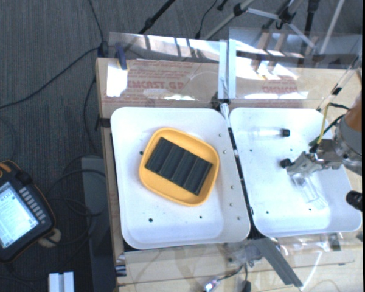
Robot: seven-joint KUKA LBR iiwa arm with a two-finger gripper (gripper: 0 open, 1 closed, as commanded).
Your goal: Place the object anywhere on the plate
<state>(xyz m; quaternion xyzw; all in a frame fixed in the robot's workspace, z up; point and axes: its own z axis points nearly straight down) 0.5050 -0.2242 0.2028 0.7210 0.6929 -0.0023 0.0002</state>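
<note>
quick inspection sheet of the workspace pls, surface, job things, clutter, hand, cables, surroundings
surface: two shallow white bins side by side, left bin and right bin, on a bench.
job's things: yellow plate in the left bin with a dark ribbed object lying on it.
clutter: a clear tube with a dark cap near the right bin's far side; a faint clear item under the hand.
hand: the hand is over the right bin, nothing seen between its fingers; open or shut cannot be told.
cables: black cables cross the floor at left.
surroundings: teach pendant on grey carpet; tripod legs behind.
</note>
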